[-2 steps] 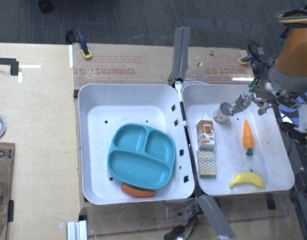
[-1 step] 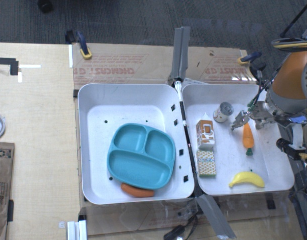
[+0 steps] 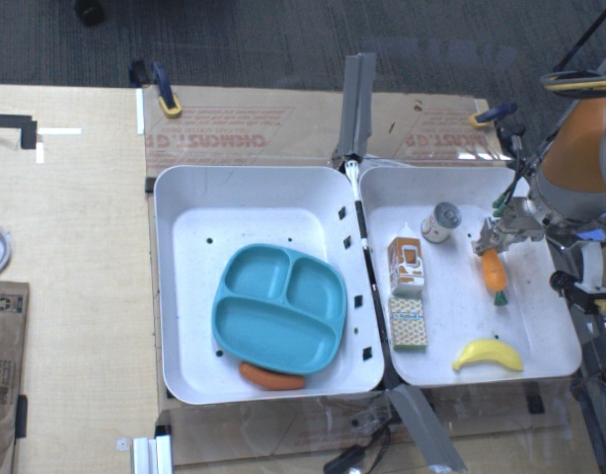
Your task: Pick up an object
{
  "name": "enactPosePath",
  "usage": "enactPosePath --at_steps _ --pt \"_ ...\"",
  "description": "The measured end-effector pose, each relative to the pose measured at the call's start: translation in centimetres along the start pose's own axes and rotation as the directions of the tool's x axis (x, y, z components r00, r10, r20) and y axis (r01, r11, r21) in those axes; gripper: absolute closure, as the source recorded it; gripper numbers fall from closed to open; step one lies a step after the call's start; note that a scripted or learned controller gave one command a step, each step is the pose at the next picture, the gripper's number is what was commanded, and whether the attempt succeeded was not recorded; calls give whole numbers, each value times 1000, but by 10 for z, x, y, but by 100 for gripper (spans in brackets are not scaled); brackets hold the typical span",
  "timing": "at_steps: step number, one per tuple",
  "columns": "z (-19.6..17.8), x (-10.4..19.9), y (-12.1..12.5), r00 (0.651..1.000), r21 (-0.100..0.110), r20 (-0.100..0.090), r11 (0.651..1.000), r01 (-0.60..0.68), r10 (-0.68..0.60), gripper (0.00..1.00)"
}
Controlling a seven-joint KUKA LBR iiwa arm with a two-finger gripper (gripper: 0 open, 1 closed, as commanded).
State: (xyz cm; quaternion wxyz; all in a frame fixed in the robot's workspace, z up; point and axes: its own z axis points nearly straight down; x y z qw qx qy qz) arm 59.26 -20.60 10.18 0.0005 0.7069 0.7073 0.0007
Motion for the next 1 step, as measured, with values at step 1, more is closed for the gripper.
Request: enactPosePath --at_steps 1 --pt "-94 92 31 1000 2 1 1000 1 -1 100"
